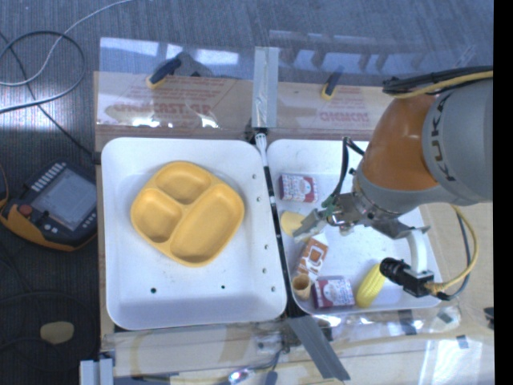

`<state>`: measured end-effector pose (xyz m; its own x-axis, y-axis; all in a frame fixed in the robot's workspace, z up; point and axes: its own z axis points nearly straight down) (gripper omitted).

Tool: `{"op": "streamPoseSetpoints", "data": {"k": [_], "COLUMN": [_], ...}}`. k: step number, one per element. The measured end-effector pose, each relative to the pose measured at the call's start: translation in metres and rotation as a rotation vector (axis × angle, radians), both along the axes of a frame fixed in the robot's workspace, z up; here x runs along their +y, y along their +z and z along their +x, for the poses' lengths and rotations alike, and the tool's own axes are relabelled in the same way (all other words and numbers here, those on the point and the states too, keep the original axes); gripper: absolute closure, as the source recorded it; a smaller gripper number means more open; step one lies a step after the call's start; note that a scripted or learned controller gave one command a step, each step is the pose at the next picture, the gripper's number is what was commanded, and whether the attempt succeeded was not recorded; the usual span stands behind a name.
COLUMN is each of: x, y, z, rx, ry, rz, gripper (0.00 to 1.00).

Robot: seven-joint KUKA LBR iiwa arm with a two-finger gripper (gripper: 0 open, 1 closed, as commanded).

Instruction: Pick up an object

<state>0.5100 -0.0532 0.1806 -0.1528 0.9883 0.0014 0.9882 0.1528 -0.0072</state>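
Camera view puts the gripper (314,222) low by the right bin's (433,291) left wall, fingers apart, holding nothing. A brown packet (314,255) lies just below it; best to centre over that packet before closing.

We see bright, even light from above. Both white bins (192,303) are nearly blown out, with little surface detail. Glare streaks show on the clear panel (184,54) behind the bins. The floor (48,311) on the left is dim. There's a soft shadow under the yellow tray (188,211). Overall it's slightly soft, and small labels are unreadable.
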Motion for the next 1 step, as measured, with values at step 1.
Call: {"op": "streamPoseSetpoints", "data": {"k": [1], "x": [-0.0444], "y": [-0.0729], "z": [-0.0260], "rx": [-0.003], "ry": [0.070], "rz": [0.003], "gripper": [0.00]}}
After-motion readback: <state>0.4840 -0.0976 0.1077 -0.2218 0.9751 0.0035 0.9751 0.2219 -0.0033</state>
